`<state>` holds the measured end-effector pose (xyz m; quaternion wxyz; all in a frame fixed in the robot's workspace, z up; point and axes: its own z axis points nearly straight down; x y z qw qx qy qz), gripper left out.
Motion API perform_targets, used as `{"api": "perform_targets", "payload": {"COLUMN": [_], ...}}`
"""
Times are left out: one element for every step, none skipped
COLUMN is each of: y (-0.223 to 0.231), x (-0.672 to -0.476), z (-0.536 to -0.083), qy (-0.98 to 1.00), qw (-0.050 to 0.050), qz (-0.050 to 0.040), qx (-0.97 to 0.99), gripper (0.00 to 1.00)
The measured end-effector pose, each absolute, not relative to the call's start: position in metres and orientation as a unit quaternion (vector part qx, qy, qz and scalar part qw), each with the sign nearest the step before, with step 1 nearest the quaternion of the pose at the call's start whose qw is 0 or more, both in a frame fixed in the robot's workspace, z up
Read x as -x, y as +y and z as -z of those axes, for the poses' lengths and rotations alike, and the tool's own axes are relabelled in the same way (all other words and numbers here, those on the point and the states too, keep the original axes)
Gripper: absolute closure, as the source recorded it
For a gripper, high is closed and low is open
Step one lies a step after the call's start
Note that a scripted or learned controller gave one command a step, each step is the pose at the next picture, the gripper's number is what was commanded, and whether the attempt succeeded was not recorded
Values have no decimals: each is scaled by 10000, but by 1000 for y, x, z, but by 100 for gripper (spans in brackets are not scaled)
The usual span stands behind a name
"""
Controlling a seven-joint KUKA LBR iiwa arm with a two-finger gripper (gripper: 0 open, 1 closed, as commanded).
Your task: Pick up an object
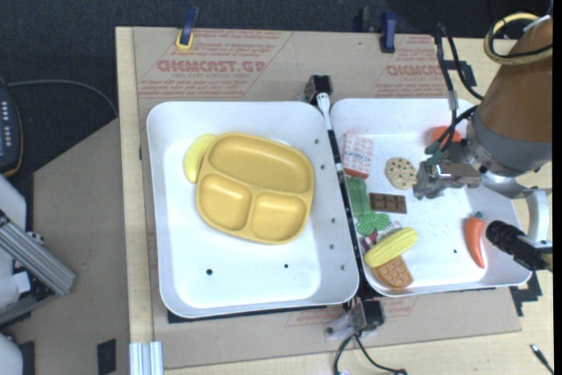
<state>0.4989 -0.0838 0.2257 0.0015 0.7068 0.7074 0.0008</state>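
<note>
My gripper hangs over the middle of the right bin, just right of a round cookie. A brown chocolate bar lies below the cookie. An orange carrot rests near the bin's right side, below the gripper. A yellow corn cob and a tan waffle piece lie at the front. A pink and white packet and a green piece sit along the left wall. A red-orange item shows partly behind the arm.
The left bin holds a yellow divided plate with a yellow banana-like piece tucked under its left edge. The arm's orange band covers the right bin's far right corner. Cables run along the divider between the bins.
</note>
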Motion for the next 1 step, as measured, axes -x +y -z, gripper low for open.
{"api": "perform_targets", "payload": {"y": [-76], "x": [-486], "z": [-216], "qy": [7068], "qw": [-17], "qz": [7], "qx": [-7074], "gripper": [100]}}
